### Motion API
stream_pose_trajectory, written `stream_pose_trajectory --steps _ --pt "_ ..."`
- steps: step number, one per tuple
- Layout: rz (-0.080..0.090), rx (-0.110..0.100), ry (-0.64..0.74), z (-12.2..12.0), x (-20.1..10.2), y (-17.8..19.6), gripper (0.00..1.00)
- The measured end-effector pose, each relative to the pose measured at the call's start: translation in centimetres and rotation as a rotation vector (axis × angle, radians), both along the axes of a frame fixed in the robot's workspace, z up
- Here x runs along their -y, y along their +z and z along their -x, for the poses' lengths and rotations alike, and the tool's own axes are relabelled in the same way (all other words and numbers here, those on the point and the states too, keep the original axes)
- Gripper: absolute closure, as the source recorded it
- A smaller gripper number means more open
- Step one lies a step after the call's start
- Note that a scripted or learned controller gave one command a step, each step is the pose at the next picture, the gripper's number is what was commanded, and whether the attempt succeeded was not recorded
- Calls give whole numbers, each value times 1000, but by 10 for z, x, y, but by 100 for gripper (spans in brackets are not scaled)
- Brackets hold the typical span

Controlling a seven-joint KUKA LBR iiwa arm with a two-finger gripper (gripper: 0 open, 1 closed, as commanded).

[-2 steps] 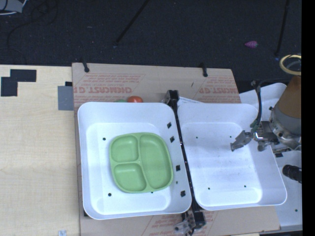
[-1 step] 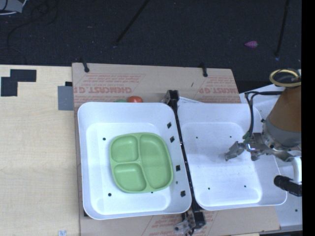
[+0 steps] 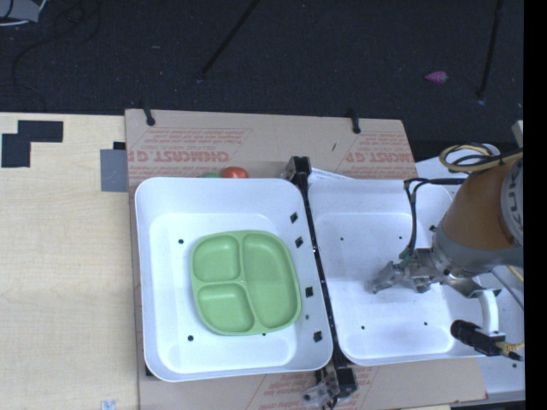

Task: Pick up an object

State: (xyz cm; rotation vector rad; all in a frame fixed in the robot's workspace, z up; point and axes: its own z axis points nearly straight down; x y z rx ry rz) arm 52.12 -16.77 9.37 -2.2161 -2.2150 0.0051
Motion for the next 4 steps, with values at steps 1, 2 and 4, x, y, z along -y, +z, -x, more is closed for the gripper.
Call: stream_pose_trajectory --steps 1,2,4 --pt "2 4 -3 0 0 -6 0" --pt "2 7 -6 -1 1 5 100" --pt "4 11 2 -1 11 96 100"
